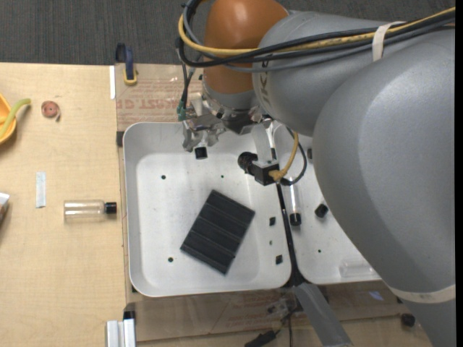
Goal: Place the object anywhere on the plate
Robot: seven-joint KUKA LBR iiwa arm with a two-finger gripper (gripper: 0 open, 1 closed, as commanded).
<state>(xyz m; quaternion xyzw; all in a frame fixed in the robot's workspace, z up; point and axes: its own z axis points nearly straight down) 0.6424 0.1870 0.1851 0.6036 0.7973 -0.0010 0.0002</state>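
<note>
Here, nearest the lower edge, a metal bracket (119,331) sits at the bench's (58,280) front, beside the rim of the left bin (137,266). Inside that bin lies the task's object, a dark rectangular slab (218,231) with ribbed grooves running across its top; it rests flat on the white floor, turned at a slant, roughly in the bin's middle and apart from every wall. No plate can be made out. A few small dark specks dot the bin floor around the slab.

To the right, past the dividing rim, the right bin (340,266) is largely covered by the grey arm (376,157), which hangs over it and hides most of its floor.

Left of the bins, on the wooden bench, a clear small bottle with a black cap (88,209) lies on its side, with a small pale strip (40,190) just beyond it.

Farther back, the gripper (199,139) hovers over the left bin's far edge, well apart from the slab; nothing shows between its fingers, and I cannot tell whether they are spread or closed. Beyond, an orange dish edge (6,118) and a small reddish disc (49,108) sit at far left, and a blue clamp (124,60) at the bench's back
</note>
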